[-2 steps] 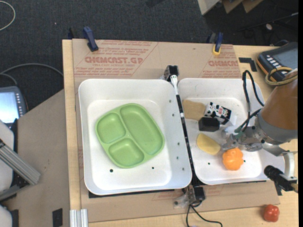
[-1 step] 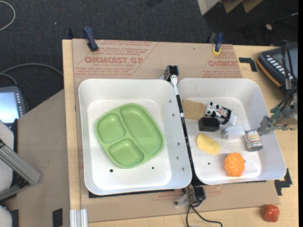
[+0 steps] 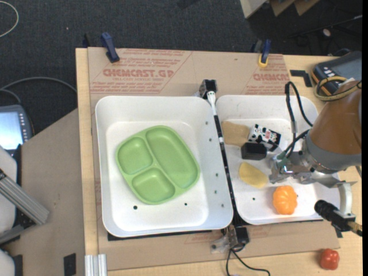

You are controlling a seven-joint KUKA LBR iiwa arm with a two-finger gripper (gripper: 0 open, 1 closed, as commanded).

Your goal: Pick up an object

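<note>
Orange pumpkin [image 3: 284, 200] sits below the jaws [image 3: 280, 170], whose state I cannot tell.

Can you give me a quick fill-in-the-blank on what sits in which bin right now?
1. The green three-compartment plastic plate lies in the ___ white bin.
2. The small orange pumpkin-shaped toy lies in the ___ white bin.
3. The pale yellow lump lies to the ___ of the pumpkin in the camera view.
4. The small red object rests ___ both bins, on the bench.

Missing words: left; right; left; outside
</note>
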